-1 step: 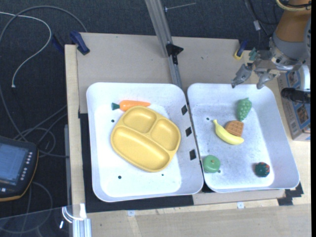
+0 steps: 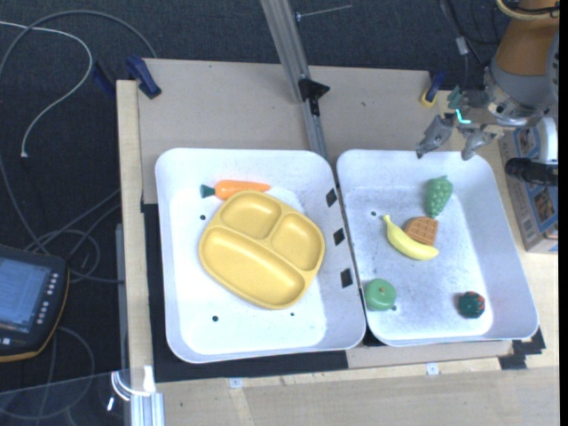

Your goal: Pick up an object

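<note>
My gripper [image 2: 451, 143] hangs open above the far edge of the right bin [image 2: 497, 238], with nothing between its fingers. Just in front of it, inside that bin, lies a bunch of green grapes [image 2: 437, 193]. A yellow banana [image 2: 408, 241] rests against a brown waffle-like piece [image 2: 422, 230] at the bin's middle. A green apple [image 2: 381, 294] sits at the near left and a dark green and red fruit [image 2: 470, 304] at the near right.
The left bin [image 2: 177, 309] holds a yellow divided plate [image 2: 262, 248] and an orange carrot [image 2: 236, 187] behind it. A metal pole [image 2: 288, 34] slants up from between the bins. Cables and a tablet [image 2: 22, 295] lie left of the bench.
</note>
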Controlling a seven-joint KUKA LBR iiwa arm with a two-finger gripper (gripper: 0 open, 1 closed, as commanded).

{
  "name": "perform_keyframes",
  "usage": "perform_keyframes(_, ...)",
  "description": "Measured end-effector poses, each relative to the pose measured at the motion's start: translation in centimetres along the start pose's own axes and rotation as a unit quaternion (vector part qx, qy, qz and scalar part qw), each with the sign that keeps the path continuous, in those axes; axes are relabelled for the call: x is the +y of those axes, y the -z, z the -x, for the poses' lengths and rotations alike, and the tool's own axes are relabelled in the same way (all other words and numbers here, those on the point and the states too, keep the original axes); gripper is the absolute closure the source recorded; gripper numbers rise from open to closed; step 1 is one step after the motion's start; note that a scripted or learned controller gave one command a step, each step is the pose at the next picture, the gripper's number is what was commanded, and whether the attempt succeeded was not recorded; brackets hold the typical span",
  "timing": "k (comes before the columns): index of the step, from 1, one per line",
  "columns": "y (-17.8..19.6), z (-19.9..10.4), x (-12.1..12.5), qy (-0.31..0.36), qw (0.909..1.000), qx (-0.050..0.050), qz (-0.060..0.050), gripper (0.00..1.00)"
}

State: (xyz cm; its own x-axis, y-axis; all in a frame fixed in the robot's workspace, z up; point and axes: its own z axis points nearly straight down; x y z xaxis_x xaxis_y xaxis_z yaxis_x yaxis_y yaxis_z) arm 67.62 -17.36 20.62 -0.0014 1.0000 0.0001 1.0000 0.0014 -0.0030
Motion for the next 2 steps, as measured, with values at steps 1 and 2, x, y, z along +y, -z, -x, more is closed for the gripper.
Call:
perform_keyframes(1,-4.4,0.5,0.1,-0.001,1.0,0.0,-0.001,0.0)
perform_keyframes(2,-8.6,0.4,-0.5,0.0,1.0,0.0,0.001,0.0)
